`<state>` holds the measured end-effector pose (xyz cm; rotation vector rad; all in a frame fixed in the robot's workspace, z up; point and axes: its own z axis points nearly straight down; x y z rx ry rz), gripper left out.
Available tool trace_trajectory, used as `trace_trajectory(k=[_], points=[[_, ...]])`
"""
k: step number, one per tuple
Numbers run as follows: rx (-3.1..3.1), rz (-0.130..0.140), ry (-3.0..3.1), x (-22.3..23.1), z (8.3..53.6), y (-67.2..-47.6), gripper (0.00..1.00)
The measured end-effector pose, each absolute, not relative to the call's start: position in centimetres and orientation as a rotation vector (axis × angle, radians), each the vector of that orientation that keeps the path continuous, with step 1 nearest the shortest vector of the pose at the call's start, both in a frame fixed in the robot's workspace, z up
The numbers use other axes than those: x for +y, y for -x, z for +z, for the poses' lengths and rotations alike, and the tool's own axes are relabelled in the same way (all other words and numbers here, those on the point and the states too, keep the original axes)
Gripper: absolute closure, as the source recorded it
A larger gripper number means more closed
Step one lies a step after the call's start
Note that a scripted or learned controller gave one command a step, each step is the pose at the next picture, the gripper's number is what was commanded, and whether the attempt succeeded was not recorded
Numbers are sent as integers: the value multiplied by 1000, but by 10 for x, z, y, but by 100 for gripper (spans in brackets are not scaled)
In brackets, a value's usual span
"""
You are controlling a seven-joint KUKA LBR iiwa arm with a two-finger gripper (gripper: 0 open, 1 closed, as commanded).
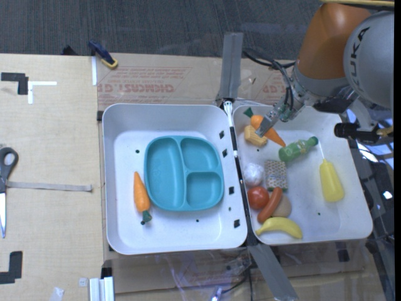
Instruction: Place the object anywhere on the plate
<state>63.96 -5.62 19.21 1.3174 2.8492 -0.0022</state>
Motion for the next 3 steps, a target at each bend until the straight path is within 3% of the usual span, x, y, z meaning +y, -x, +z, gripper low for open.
trace_trajectory(k=[1, 2, 3], points=[[2837, 1, -1342, -16, 232, -629, 100], [2688, -1, -1624, 65, 230, -620, 100], [2757, -1, -1500, 136, 276, -659, 100]])
